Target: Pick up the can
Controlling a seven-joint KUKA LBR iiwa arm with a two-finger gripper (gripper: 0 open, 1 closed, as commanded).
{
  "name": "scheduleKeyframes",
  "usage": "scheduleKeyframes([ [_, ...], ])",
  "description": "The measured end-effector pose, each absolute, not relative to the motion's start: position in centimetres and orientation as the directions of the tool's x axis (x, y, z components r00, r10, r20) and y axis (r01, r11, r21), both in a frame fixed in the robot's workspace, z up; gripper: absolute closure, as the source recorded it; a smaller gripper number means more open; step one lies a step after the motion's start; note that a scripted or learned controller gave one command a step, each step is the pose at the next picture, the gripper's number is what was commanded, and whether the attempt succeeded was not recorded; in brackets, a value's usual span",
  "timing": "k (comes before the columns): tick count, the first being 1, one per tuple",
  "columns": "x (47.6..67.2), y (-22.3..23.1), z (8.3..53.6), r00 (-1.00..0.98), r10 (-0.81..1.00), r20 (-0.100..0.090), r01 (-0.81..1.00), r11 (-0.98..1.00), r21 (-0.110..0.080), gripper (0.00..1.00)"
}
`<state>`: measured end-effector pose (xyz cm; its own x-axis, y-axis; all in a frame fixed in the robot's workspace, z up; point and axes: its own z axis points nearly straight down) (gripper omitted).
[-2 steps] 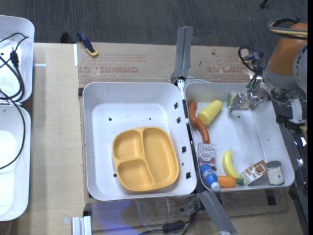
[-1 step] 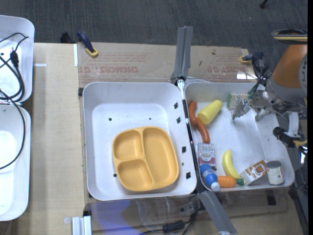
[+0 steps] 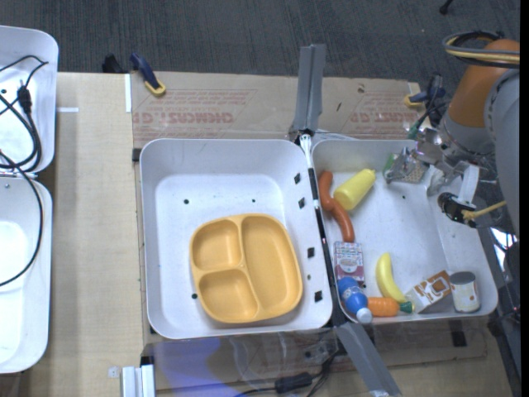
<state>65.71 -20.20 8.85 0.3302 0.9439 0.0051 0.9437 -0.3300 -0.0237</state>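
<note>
The can point(image 3: 464, 292) is small, with a pale lid and a dark label. It stands upright in the front right corner of the right bin point(image 3: 430, 222), beside a brown and white carton point(image 3: 431, 289). My gripper point(image 3: 404, 169) hangs low over the back of the same bin, near its far wall. It is well behind the can and apart from it. The grey arm with its orange band point(image 3: 479, 89) comes in from the upper right. Nothing shows in the gripper.
The right bin also holds a yellow bottle point(image 3: 354, 187), a sausage point(image 3: 337, 209), a pink packet point(image 3: 349, 260), a banana point(image 3: 387, 276), a carrot point(image 3: 383, 307) and a blue bottle point(image 3: 354, 298). A yellow divided plate point(image 3: 245, 267) lies in the left bin point(image 3: 165, 222).
</note>
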Motion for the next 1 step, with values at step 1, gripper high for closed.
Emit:
scheduleKeyframes([
  [1,65.72,-20.28,9.47,0.328,0.945,0.001,0.944,-0.328,-0.022,1.0],
])
